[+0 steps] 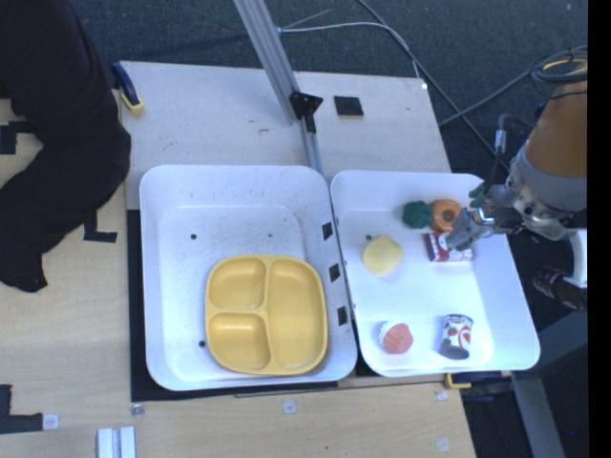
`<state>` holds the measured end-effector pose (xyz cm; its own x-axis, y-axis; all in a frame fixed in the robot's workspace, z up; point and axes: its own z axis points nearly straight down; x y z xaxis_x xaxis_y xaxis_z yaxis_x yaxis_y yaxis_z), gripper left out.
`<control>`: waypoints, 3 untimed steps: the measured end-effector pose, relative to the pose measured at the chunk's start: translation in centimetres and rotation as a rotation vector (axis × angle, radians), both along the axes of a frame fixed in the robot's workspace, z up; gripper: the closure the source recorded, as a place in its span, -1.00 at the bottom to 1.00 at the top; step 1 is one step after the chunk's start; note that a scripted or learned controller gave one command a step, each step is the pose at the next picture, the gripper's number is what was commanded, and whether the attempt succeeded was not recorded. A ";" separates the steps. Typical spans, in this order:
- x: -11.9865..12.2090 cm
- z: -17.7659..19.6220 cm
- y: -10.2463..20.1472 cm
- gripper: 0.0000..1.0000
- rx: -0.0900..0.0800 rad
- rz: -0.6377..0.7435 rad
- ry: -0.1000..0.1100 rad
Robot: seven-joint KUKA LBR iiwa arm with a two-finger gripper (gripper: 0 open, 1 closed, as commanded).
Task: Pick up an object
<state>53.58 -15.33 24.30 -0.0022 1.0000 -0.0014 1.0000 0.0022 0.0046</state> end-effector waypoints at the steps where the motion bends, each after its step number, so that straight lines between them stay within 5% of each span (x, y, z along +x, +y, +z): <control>1: 2.1 0.0 5.5 1.00 0.003 0.005 0.005; 3: 3.5 -2.6 15.8 1.00 0.002 0.004 0.007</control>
<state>57.11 0.48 21.73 -0.0059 1.0000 0.0009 1.0000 0.0059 -0.0028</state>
